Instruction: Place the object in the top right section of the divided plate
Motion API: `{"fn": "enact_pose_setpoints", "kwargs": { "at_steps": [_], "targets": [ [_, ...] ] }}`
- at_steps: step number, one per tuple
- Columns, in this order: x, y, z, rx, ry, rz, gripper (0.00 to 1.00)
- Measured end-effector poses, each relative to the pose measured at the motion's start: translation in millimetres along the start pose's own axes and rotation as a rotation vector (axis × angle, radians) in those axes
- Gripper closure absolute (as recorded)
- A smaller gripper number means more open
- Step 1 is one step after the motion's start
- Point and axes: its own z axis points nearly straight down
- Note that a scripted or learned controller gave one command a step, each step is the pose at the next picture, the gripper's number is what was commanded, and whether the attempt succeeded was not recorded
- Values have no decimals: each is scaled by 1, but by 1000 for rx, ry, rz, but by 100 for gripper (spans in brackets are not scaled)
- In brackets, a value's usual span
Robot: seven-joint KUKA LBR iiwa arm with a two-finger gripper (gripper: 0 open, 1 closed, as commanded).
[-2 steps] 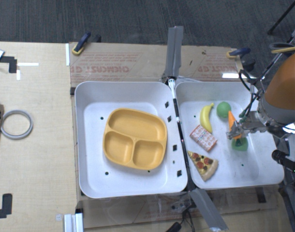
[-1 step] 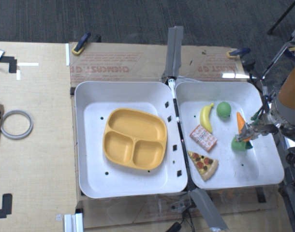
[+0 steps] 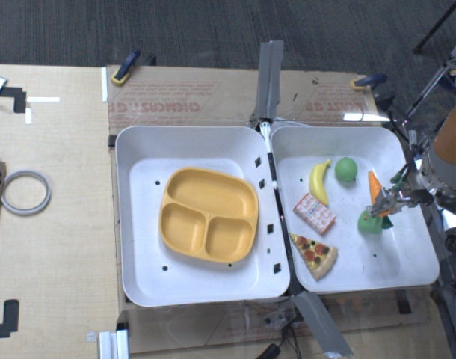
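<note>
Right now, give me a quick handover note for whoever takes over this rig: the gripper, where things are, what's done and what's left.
Gripper: low in the right bin, at the green round object beside the carrot. Cannot tell whether it has a hold on anything.
Also in the right bin: banana, green ball, pink-and-white box, pizza slice.
Yellow divided plate sits in the left bin; none of the objects is on it.
Done: arm is at the objects. Left: secure one, carry it across, and set it in the plate's top right section.
</note>
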Motion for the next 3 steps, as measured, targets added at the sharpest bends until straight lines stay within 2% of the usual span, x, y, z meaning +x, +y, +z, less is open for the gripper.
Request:
{"fn": "enact_pose_setpoints", "kwargs": {
  "at_steps": [1, 2, 3],
  "targets": [
    [-18, 5, -28, 2, 0, 142, 100],
    [39, -14, 53, 1, 2, -320, 100],
    [63, -11, 67, 0, 2, -521, 100]
  ]
}}
